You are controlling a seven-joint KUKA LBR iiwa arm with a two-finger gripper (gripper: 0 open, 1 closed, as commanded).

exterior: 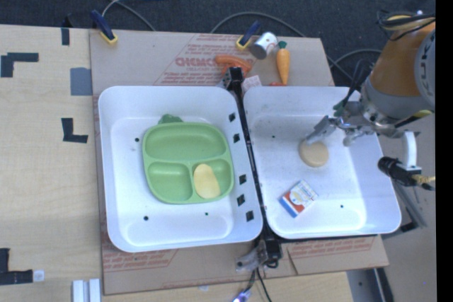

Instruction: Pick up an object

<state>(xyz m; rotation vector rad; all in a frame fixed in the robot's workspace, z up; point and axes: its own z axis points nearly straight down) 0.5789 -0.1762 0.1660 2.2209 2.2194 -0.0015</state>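
White bins, two of them, sit side by side on the worktop [42,152]. Nearest in the right bin [354,219] lies one small carton [299,197], red, white and blue, its print too small to read. Just beyond it rests one tan round lump [314,153]. The claw [316,132] hangs right above that lump, at its far edge; I cannot tell how wide it stands. Left of the lump, the left bin [120,223] holds one green tray [188,163] with one yellow piece [207,181]. Beyond the lump, outside the bins, lie one carrot [283,64] and cardboard [198,60] with red lettering, blurred.
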